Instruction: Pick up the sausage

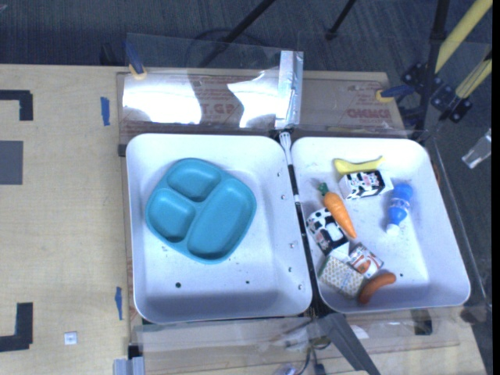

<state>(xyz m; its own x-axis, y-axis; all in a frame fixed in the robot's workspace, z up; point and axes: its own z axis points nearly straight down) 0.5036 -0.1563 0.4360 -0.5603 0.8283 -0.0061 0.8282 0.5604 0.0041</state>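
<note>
Sausage: a reddish-brown sausage in the right bin, lying near that bin's front edge; it slants, its right end a little higher in the view than its left; its left end touches a small packet.
Right bin: shallow, white, holding all the small things; they sit mostly in its left and middle parts.
Small packet: a pale patterned packet just left of the sausage; a small red-and-white tin or wrapper lies against it, just above the sausage.
Carrot: orange with a green top, lying aslant near the middle of the right bin; its lower end lies over a black-and-white carton.
Second carton: black-and-white too, just above and right of the carrot; a banana lies right behind it, towards the back of the bin.
Bottle: small, blue and white, lying apart to the right of the carrot; well apart from the sausage.
Left bin: shallow, white, just beside the right bin, their rims touching along the middle; it holds a blue plate.
Blue plate: three compartments, resting in the middle of the left bin, nothing in them.
Bench: pale wood, bearing both bins; black marks and bits of blue tape on its left part.
Gripper: cannot tell whether released or clenched; nothing is grasping the sausage, which lies free on the bin floor.
</note>
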